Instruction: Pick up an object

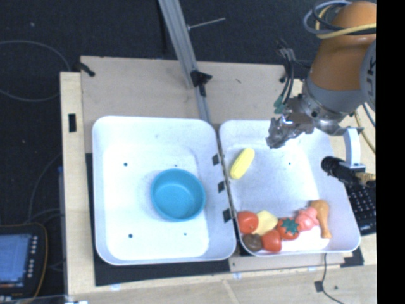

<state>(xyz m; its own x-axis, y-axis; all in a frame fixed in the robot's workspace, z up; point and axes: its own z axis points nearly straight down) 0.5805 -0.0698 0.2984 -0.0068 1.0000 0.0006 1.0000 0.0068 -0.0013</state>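
Yellow object [242,163], alone beside the bin divider [221,170]: the easiest pick. Gripper [276,138] hovers right of it; grip state cannot be told.

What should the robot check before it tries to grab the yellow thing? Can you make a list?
1. Yellow object lies alone, away from the toy pile: ok.
2. Gripper is over the right bin: ok.
3. Gripper is directly above the yellow object: not ok, it hangs off to the side.
4. Fingers ready to grab: cannot tell.
5. Bin divider close beside the yellow object, little room: not ok.
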